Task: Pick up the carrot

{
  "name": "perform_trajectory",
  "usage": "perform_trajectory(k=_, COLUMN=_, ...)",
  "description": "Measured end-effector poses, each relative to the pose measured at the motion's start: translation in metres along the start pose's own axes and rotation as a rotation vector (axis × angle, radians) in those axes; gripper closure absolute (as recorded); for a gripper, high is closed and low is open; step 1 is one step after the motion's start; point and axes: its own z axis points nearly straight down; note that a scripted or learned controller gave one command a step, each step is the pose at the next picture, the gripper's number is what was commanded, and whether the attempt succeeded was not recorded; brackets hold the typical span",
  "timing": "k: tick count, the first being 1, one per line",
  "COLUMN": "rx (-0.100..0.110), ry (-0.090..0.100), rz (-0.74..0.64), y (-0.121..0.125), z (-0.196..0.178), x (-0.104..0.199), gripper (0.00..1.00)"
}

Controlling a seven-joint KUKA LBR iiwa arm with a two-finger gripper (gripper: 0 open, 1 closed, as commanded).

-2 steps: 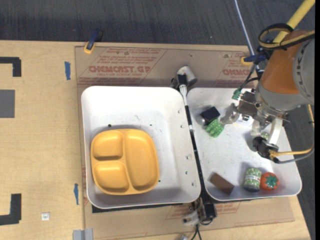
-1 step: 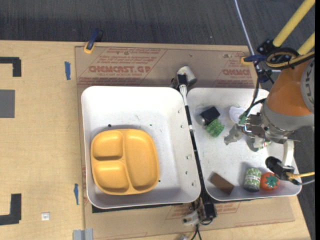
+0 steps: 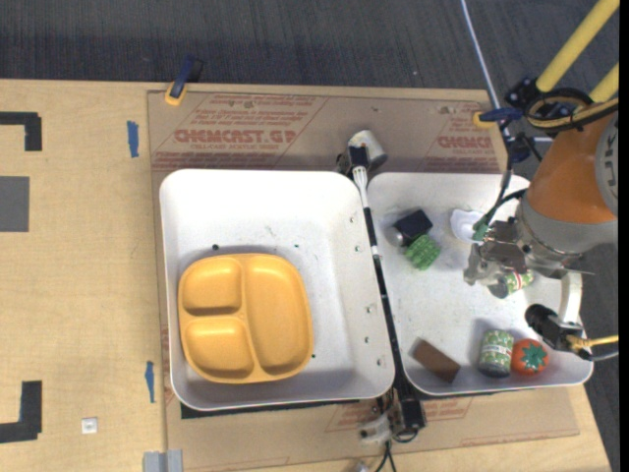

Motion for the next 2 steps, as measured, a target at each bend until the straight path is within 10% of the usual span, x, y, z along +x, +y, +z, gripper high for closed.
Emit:
perform_trajectory(k=1, rx=0.004, ry=0.000, rz=0.371, y=-0.066, z=-0.040, x=0.047, gripper=1.00)
perform_trajectory(k=2, rx=0.001, ry=0.000, rz=0.627, y=-0.079, z=-0.040, x=0.125, gripper=1.00)
